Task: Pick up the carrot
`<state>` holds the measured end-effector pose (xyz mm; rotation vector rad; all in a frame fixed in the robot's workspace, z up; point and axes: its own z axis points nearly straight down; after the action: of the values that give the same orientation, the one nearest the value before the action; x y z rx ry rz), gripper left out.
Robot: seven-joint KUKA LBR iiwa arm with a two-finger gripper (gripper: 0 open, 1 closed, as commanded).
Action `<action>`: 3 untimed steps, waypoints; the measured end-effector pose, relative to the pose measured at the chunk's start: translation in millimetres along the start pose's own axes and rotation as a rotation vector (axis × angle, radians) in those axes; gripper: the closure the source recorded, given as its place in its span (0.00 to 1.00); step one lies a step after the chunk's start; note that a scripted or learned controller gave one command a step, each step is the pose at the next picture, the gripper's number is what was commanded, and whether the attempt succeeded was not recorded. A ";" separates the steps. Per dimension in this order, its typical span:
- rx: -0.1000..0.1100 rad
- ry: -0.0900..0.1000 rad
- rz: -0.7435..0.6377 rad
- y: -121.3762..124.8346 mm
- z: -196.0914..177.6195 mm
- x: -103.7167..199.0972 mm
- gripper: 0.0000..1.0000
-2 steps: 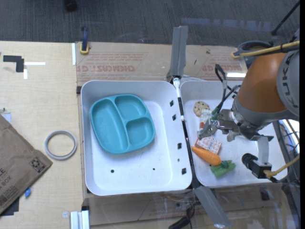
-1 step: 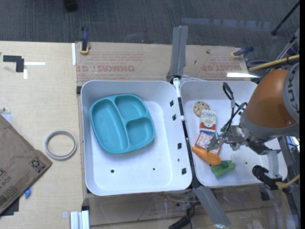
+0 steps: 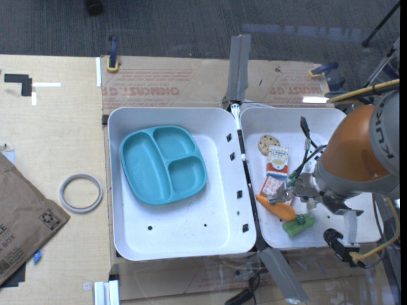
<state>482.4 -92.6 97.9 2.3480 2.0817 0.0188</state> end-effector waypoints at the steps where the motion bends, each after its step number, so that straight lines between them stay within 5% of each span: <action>1: 0.004 -0.001 -0.156 -1.6 1.8 2.7 0.00; 2: 0.015 -0.005 -0.149 -4.6 -0.8 -0.7 1.00; 3: 0.017 -0.004 -0.145 -4.2 -8.2 -1.3 1.00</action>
<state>477.9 -93.4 106.1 2.1974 2.2528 -0.0047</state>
